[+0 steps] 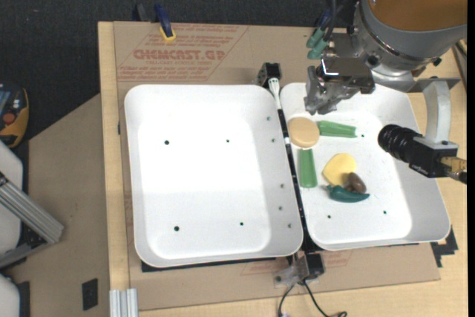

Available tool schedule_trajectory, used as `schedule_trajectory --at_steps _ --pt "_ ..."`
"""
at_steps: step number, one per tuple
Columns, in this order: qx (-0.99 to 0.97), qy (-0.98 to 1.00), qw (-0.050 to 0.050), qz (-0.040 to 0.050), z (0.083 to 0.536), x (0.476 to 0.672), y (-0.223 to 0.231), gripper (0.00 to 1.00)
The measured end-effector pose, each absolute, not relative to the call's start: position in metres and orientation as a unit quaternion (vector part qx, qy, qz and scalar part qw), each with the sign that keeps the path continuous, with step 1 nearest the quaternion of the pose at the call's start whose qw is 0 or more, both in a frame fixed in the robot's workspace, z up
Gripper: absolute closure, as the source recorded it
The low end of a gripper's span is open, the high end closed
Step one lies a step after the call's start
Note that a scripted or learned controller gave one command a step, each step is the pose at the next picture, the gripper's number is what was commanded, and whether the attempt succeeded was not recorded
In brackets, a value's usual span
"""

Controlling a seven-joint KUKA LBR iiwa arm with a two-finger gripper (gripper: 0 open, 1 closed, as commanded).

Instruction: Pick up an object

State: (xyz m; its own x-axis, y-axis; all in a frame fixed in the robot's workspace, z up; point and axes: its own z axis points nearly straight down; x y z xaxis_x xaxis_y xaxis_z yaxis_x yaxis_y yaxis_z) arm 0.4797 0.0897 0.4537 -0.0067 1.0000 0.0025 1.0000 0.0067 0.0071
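The right bin (393, 223) holds several small objects. A tan round disc (303, 133) lies by its left wall, with a flat green bar (338, 130) just to its right. Below the disc lies a green cylinder (307, 168). Further right, a yellow lump (338, 166), a small brown piece (357, 182) and a teal curved piece (349, 194) touch one another. My gripper (319, 105) hangs over the bin's back left corner, just above and behind the disc. I see nothing held in it.
The left bin (148, 159) stands beside the right one, their walls meeting along a black strip (286, 152). A black cylindrical fitting (407, 145) juts over the right bin's right side. A blue and yellow clamp (164, 24) sits on the cardboard at the back.
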Motion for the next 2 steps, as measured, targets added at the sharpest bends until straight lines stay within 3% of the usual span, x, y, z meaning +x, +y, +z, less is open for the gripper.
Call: schedule_trajectory --at_steps 1,2 --pt "0.706 0.708 0.002 0.0042 0.5130 0.4796 0.1148 1.00" --pt "0.706 0.708 0.002 0.0019 0.5201 0.4799 0.1139 1.00"
